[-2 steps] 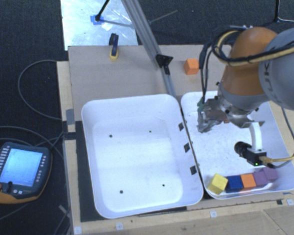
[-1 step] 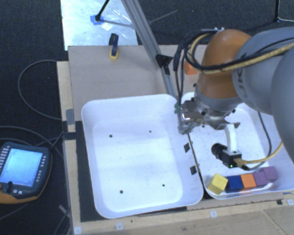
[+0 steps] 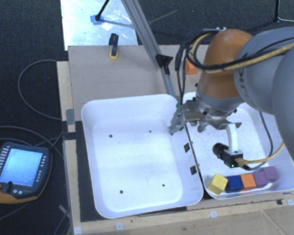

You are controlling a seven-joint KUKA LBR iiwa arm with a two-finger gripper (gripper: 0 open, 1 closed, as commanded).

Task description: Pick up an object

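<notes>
The arm [image 3: 271, 65] is bulky, smooth grey, with a rounded orange band [image 3: 223, 59] above the wrist. Black and yellow cables [image 3: 260, 157] loop around it, and the tool [image 3: 187, 117] is dull metal.

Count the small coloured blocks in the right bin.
4, in a row along the right white bin's near edge: yellow block, blue block, orange block, purple block. The arm may hide more.

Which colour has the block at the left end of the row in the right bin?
Yellow. The block shows best in the camera view, beside a blue one.
</notes>
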